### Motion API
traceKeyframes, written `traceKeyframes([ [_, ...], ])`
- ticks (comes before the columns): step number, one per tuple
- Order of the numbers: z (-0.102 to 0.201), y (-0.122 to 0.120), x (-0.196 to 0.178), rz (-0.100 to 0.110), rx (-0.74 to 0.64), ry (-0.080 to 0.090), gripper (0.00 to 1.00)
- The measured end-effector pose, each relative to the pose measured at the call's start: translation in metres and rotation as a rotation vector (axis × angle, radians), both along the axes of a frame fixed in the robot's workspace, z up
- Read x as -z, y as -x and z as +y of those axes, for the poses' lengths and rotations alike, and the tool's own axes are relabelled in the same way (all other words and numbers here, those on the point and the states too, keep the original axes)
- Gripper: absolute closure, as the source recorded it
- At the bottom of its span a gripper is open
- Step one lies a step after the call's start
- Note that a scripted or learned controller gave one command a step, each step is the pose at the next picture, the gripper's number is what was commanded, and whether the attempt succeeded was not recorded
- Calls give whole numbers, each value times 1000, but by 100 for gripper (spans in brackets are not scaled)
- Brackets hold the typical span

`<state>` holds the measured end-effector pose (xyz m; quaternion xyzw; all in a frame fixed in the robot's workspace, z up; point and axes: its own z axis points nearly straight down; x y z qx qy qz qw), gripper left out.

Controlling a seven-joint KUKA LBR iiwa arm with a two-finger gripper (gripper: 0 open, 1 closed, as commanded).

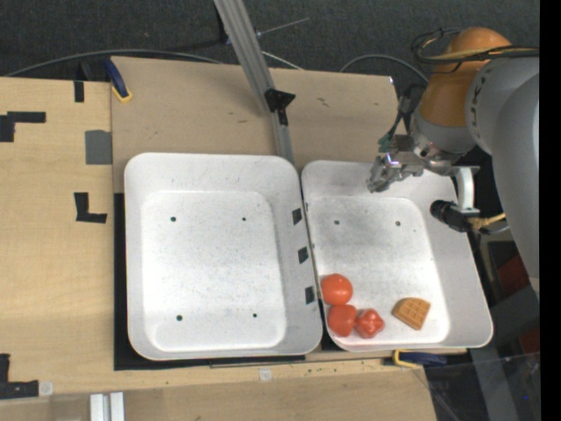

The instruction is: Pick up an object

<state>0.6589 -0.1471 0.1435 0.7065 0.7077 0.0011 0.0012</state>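
In the right bin (456,261), along the near edge, lie three red-orange pieces and one tan one. A round orange-red fruit (336,288) sits by the bin's left wall. Just below it rests a second red fruit (342,320), touching a red pepper-like piece (370,324). A tan waffle-like wedge (412,312) lies to their right. My gripper (382,175) hangs over the far rim of the right bin, well away from all of them, with nothing seen between its fingers.
The left bin (149,235) adjoins the right one on the wooden bench. A grey metal pole (250,55) slants in from the top to the bins' junction. The arm's black fitting (449,213) overhangs the right bin's right rim.
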Motion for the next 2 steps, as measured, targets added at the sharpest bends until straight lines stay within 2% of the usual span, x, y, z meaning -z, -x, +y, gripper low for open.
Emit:
traceKeyframes([
  [2,13,-6,-124,-3,-1,1,100],
])
